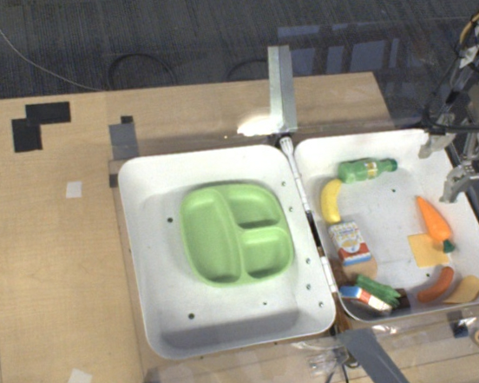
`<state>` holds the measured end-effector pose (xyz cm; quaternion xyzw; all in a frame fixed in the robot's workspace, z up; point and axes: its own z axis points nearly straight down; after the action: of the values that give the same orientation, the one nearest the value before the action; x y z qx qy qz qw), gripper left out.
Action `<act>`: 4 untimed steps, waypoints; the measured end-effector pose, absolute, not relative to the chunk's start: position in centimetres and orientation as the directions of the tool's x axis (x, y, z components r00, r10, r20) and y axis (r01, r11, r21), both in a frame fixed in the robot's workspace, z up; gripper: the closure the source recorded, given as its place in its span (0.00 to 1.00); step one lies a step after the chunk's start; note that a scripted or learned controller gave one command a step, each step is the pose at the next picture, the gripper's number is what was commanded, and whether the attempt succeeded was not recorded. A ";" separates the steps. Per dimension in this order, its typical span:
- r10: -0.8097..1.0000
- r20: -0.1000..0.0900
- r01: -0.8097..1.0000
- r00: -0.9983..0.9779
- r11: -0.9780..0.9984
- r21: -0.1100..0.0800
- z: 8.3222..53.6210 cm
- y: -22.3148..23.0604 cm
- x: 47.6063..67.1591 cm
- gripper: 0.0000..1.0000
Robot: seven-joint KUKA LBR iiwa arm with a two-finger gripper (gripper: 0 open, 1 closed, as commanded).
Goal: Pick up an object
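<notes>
The arm sits at the right edge of the frame, its gripper point(460, 168) hanging over the right rim of the right bin point(382, 211), about level with the bin's upper half. The jaws are too small and cluttered with cabling to read, so I cannot tell whether they stand wide or narrow; nothing shows between them.

The nearest candidate is the toy carrot point(434, 220), lying just below and slightly left of the gripper, near the bin's right wall. Its long axis runs roughly top to bottom in the frame, leaning a little left at the top, with the green stub at the lower end. A grasp would likely need the jaws to close across that axis, from left and right.

Farther left lie a green bottle point(366, 169) at the bin's top, a banana point(332, 200) and a small juice carton point(351, 242). The left bin point(150, 242) carries 1 green divided plate point(234, 233).
</notes>
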<state>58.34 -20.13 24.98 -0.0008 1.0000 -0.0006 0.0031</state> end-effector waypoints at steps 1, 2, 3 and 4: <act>-0.186 0.004 -0.186 -0.982 0.982 0.005 9.5 -20.2 61.5 0.00; -0.193 -0.017 -0.193 -0.981 0.981 -0.005 11.4 -20.2 62.2 1.00; -0.790 -0.007 -0.790 -0.613 0.613 -0.008 17.3 -20.2 64.6 1.00; -0.790 -0.007 -0.790 -0.613 0.613 -0.007 17.2 -20.2 64.5 0.00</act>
<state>64.53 -20.23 17.20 -0.4396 0.8982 -0.0015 0.0046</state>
